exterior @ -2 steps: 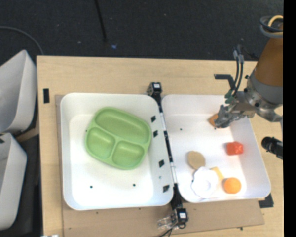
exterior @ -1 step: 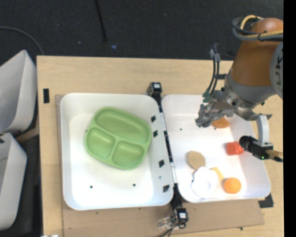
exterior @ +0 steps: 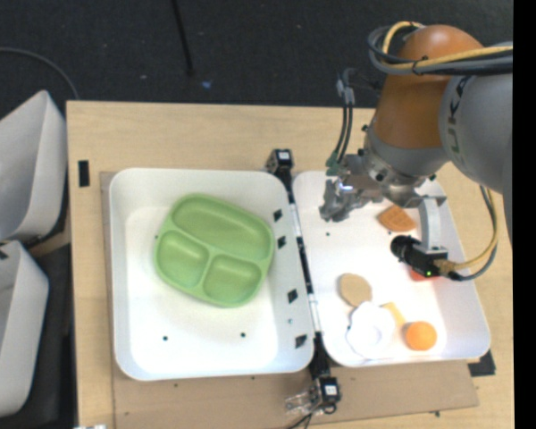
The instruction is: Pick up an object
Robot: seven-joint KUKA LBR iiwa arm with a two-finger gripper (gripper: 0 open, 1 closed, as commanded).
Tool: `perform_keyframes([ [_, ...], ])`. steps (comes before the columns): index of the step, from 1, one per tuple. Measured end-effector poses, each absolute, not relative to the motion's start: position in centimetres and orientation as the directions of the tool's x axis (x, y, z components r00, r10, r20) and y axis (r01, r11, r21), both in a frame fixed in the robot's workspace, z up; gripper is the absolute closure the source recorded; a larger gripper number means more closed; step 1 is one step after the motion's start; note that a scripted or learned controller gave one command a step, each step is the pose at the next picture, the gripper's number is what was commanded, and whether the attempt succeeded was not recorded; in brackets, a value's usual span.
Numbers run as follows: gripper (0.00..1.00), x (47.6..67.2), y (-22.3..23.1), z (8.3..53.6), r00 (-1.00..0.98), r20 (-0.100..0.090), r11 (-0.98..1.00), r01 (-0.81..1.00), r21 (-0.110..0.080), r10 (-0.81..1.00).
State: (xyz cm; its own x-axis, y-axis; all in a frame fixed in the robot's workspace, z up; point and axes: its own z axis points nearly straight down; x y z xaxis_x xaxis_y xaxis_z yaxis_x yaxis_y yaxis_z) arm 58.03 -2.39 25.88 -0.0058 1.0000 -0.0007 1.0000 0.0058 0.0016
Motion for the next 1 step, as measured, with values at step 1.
perform_keyframes([
  [1,1.00,60.54,3.23,26.03,-0.008,0.001,0.008,1.000,0.003,1.000],
])
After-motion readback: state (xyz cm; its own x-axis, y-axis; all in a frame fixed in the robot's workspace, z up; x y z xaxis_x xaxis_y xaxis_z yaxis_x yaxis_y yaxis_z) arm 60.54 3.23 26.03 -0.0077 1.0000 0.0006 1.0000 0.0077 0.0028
